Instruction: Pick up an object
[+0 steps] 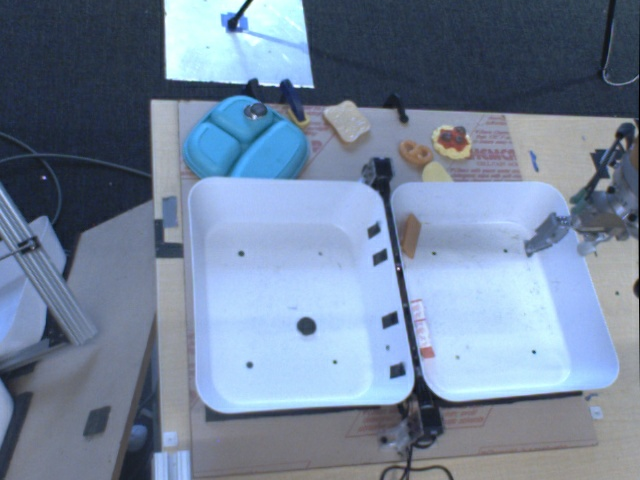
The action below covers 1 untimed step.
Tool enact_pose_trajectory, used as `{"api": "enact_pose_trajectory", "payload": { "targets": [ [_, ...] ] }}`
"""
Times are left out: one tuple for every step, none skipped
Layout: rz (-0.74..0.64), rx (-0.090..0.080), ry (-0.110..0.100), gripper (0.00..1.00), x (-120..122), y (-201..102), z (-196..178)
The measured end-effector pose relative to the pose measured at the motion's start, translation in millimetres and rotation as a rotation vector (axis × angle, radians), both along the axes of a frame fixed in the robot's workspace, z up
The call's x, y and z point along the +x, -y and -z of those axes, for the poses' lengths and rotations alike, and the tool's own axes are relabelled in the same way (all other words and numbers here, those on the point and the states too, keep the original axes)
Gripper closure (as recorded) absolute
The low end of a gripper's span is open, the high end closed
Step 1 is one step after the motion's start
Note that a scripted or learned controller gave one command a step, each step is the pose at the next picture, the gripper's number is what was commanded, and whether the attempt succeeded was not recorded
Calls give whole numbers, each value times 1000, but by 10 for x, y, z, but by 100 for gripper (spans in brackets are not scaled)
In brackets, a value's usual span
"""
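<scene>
Dark carpet behind, wooden bench [300,438] with two shallow white bins. Left white bin [215,268]: small dark round disc [306,325] near 6 o'clock. Right white bin [600,348]: small orange-brown block [410,236] at 10 o'clock, touching wall. Grey two-finger gripper [545,236] at 2 o'clock, well apart from block, fingers' state unclear, holding nothing visible.

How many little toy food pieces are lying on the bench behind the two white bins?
4. A bread slice lies right of the blue plate; a pretzel, a small pizza and a yellow piece cluster behind the right bin. The bin rims may hide others.
</scene>
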State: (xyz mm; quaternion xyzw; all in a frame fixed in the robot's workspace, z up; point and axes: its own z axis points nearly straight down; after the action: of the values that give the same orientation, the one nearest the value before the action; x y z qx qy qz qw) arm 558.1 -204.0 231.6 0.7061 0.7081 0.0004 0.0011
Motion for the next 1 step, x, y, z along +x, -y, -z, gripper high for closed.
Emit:
{"api": "enact_pose_trajectory", "payload": {
  "targets": [
    [5,-2,7,0,-547,31,1496]
  ]
}}
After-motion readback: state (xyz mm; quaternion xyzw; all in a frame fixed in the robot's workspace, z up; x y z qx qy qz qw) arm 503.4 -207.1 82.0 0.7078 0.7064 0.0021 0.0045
